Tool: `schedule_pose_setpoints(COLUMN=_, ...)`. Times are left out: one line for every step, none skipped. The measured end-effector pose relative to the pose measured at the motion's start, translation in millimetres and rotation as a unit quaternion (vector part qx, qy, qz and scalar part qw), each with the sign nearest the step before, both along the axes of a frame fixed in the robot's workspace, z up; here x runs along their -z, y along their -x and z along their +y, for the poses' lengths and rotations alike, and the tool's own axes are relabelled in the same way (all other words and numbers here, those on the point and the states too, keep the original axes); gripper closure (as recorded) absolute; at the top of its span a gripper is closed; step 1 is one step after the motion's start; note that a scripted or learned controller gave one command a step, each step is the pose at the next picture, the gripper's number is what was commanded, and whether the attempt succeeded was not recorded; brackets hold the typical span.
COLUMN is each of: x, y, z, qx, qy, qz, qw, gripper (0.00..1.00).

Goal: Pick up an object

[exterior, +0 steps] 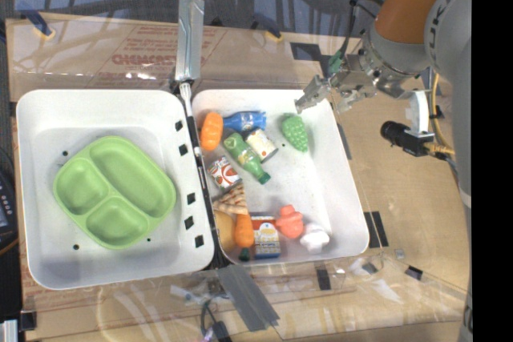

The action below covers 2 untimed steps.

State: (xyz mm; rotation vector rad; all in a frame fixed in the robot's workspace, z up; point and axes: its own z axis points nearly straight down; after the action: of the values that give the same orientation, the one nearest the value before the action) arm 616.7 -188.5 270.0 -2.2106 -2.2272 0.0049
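The right bin (341, 196) holds several toy foods: an orange piece (211, 130), a blue packet (244, 121), a green bottle (245, 158), a small white carton (261, 145), a bumpy green fruit (296, 133), a pink piece (289, 222), a white piece (314, 238), a carrot (244, 230) and a small box (266, 235). My gripper (314, 98) hangs over the bin's far right rim, just above and to the right of the bumpy green fruit. Nothing is visible between its tips.
The left bin (40, 132) holds a green divided plate (115, 190). A grey taped ridge (189, 36) runs up from between the bins. Cardboard-covered bench lies beyond the right bin, with a black cable fitting (405, 136) beside the arm.
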Motion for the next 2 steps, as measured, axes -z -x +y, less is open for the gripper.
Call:
schedule_pose_setpoints(x=167.1, y=-18.4, z=22.9, qx=-0.047, qy=-0.0005, qz=-0.001, qw=0.9989, gripper=0.00)
schedule_pose_setpoints(x=175.2, y=-36.3, z=78.0, qx=-0.013, qy=0.0028, qz=-0.001, qw=0.9999, gripper=0.00)
